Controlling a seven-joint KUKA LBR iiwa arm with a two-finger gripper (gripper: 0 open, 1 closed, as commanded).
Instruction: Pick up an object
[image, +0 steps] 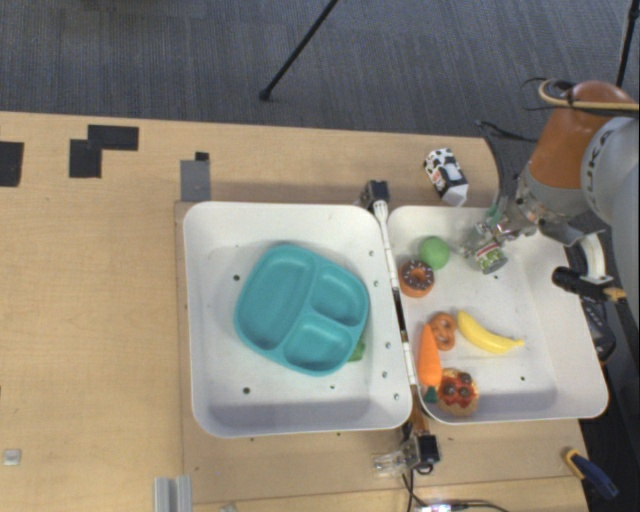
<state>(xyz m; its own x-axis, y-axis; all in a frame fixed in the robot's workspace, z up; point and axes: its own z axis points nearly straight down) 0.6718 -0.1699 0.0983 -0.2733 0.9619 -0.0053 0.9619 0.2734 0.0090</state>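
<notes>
Down at the front of the right bin (560, 400) sits a red and orange toy (457, 391), touching the tip of a carrot (429, 358). Just beside them lie a small donut (442, 330) and a banana (487, 335). Farther back are a green ball (434, 251) and a round brown cake (416, 277). The hand (488, 247) hangs over the back of this bin; whether it is apart or together cannot be told. A blue tray (302, 307) lies in the left bin (215, 400). A black and white toy (445, 174) rests on the worktop (90, 330).

Two white bins (200, 330), one teal tray (302, 307), one banana (487, 335), one carrot (429, 357), one green ball (434, 251).
</notes>
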